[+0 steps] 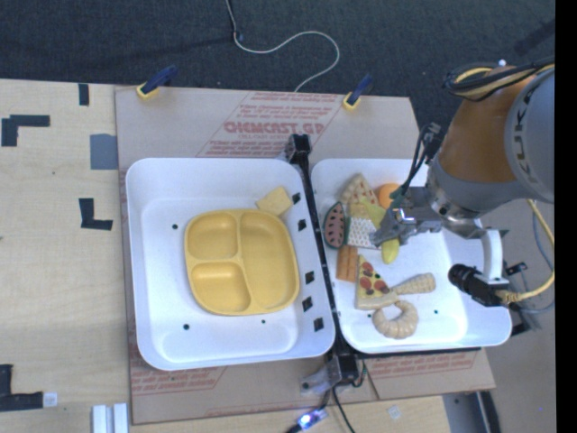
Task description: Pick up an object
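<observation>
The right bin (469, 327) holds a cluster of toy foods: a watermelon slice (334, 225), a sandwich wedge (359, 193), an orange (388, 193), a waffle piece (347, 263), a pizza slice (370, 282), an ice-cream cone (413, 285) and a pretzel ring (398, 318). My gripper (394, 230) hangs low over the upper middle of this pile, right above a yellow-green piece (389, 252). The gripper body hides what lies directly under it. No object is seen lifted off the bin floor.
The left bin (149, 242) carries a yellow divided plate (241, 262) and a small pale yellow block (275, 200) by its far right corner. A black divider (311, 233) runs between the bins. The arm's cables (491, 282) hang over the right bin's right side.
</observation>
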